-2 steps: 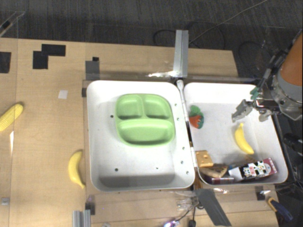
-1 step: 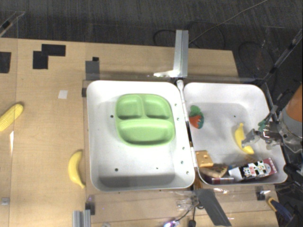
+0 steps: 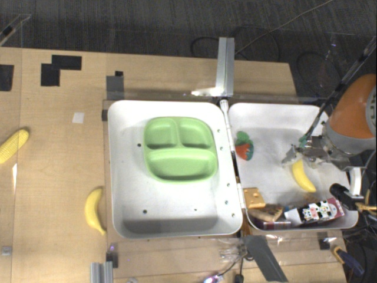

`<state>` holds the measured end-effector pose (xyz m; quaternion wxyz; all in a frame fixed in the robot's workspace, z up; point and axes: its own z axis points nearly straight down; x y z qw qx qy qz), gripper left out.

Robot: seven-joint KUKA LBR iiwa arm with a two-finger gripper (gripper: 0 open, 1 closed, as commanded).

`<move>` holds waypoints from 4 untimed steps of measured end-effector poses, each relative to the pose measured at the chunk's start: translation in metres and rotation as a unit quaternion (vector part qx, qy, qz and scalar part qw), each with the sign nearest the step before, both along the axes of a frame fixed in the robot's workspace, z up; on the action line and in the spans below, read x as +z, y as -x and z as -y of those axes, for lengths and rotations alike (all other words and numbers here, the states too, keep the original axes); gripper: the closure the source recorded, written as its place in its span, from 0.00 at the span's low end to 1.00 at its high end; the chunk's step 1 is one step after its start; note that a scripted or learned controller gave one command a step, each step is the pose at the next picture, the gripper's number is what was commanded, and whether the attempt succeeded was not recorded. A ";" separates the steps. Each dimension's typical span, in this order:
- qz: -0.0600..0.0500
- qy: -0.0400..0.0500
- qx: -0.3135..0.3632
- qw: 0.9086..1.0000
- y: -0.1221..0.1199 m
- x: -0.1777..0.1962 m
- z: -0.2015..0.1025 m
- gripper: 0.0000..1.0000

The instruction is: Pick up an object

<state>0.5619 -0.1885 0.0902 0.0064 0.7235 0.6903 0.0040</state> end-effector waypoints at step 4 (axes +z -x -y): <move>-0.004 -0.002 -0.045 0.999 -0.025 0.158 -0.080 1.00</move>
